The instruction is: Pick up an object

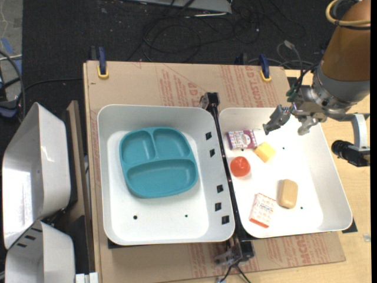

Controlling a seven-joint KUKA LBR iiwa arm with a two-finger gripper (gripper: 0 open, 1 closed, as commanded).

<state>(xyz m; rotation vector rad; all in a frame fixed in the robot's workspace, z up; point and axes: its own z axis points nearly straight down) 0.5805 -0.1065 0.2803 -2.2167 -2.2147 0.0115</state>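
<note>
The pincer (293, 120) is hanging over the upper part of the right bin (330, 175), at the right of the frame, its two fingers spread apart and pinching nothing. The nearest thing is the yellow block (265, 152), lying just below and to the left of the pincer, beside the purple packet (240, 138). The block's long axis is running diagonally. The tomato (240, 166), the bread (287, 193) and the red packet (263, 209) are lying lower in the frame, farther away.

Red printing runs across the cardboard sheet (177, 81) under the bins, reversed and too faint to read.
</note>
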